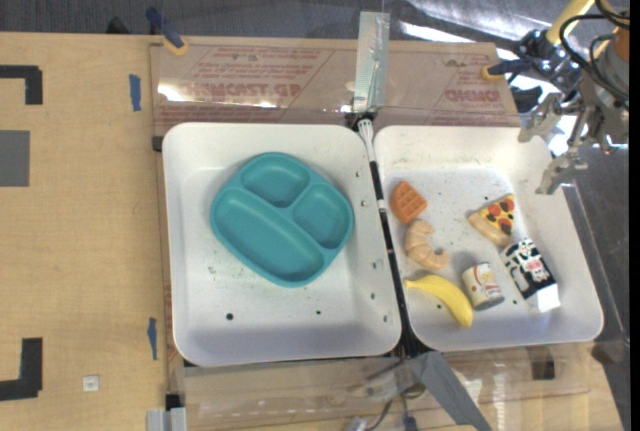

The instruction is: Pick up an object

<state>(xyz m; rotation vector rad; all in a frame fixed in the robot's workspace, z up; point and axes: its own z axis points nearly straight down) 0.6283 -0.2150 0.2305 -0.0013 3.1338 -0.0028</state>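
Approach is the step in hand: jaws (562,151), apparently released and empty, hover at the right bin's (585,319) far corner; next, descend over the pizza slice (496,219) nearby.

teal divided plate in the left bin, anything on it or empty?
Empty. The teal plate lies flat in the left bin with all three compartments showing bare teal. The toy food sits in the right bin.
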